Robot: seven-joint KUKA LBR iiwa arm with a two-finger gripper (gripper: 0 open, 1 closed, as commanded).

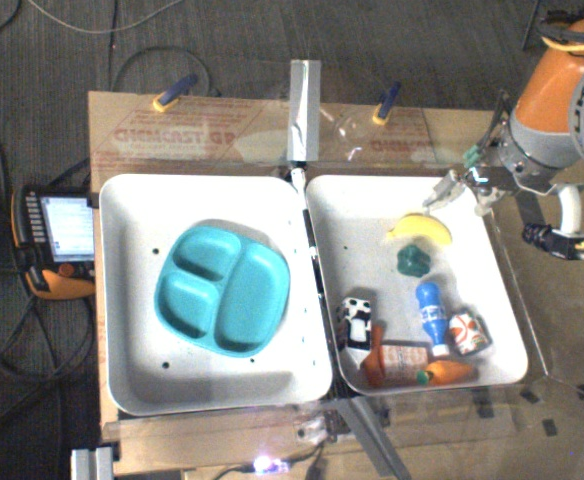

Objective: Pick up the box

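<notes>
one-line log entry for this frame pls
gripper: above right bin's far corner, near banana | box: near edge, untouched | left bin: teal tray

The arm (557,98) reaches in from the right edge — grey, with its orange band showing above the wrist. The wrist tilts down and to the left. The gripper (454,190) sits at the end, low and leftmost — its 2 fingers are too small and blurred to read.
</notes>
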